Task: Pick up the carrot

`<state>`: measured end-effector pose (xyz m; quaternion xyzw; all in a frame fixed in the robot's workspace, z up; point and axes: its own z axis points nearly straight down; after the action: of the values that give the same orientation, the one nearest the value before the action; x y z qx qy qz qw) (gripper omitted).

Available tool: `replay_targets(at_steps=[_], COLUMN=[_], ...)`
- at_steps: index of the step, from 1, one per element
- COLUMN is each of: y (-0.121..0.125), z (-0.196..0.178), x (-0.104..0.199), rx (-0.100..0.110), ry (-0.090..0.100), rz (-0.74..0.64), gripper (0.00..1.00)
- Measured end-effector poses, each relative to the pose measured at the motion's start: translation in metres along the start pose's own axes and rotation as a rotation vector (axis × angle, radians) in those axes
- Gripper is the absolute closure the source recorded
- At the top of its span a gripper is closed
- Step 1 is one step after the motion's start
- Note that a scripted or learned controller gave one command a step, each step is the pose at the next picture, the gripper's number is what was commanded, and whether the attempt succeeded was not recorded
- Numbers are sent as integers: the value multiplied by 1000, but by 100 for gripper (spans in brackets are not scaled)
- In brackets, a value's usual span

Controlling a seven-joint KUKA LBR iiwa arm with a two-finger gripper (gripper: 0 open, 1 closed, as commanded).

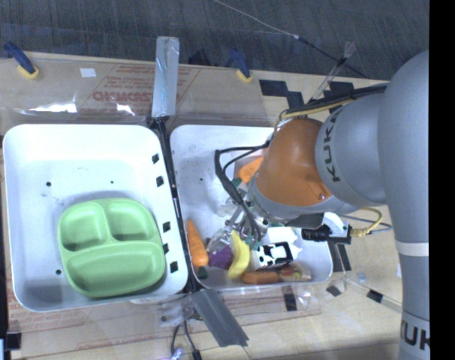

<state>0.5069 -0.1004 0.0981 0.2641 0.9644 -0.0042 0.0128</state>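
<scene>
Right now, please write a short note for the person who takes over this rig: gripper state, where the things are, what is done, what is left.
Gripper: low in the right bin, above the pile of toys; whether it is open or shut cannot be seen.
Carrot: lying against the right bin's left wall, apart from the gripper, beside a purple toy and a banana.
Left bin: holds a green divided plate.
Done: arm is down in the right bin.
Left: grasp the carrot and lift it.
</scene>
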Motion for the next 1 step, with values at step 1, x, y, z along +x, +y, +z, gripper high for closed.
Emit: replay_targets(at_steps=[1], y=[3], z=[-8], x=[2], rx=[-3], ry=[10], rz=[-10], gripper=[100])
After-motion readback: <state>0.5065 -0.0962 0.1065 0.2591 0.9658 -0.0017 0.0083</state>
